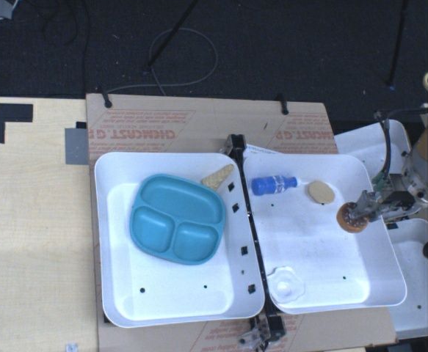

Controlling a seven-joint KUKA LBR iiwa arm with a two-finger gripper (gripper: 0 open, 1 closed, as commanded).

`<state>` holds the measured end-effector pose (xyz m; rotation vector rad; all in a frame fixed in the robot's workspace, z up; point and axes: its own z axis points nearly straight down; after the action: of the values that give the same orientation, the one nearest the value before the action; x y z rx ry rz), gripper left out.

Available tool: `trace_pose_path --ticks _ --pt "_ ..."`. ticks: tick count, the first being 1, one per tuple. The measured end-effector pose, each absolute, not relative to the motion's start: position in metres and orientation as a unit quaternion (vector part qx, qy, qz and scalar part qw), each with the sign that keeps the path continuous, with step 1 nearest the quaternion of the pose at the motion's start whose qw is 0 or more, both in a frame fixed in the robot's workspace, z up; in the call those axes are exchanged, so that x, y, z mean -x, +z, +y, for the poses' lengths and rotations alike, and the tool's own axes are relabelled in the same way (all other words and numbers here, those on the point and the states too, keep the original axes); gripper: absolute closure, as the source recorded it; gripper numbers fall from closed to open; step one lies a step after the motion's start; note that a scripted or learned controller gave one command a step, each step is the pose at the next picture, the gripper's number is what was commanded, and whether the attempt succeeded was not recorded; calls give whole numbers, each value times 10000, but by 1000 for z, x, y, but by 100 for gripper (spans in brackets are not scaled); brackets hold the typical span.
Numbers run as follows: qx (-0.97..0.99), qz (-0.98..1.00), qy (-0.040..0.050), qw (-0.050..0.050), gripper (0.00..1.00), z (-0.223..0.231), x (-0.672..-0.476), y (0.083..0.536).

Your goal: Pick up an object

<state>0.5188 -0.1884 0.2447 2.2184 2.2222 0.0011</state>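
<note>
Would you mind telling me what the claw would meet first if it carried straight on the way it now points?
Probably the tan oval object: the claw enters from the right, pointing left across the right bin. Depth is unclear, so it might pass beside it.

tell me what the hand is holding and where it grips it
It cannot be told. The hand sits at the right bin's right rim against a brown disc, but a grip on it isn't clear.

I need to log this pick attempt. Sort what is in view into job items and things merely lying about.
Job items: gripper, brown disc right at it, blue bottle, tan oval piece, blue divided plate, tan wedge.

Lying about: cardboard sheet, black cables.
</note>
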Motion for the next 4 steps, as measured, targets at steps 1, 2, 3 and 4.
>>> trace_pose_path --ticks 1,2,3,4 --pt "-7051 7091 2 -17 100 -131 -528 247" --pt "-7053 7089 -5 -26 100 -74 -530 233" --pt "-7050 7092 -6 -28 100 -14 -523 235" --pt "-7052 7090 -4 -19 100 40 -530 239"
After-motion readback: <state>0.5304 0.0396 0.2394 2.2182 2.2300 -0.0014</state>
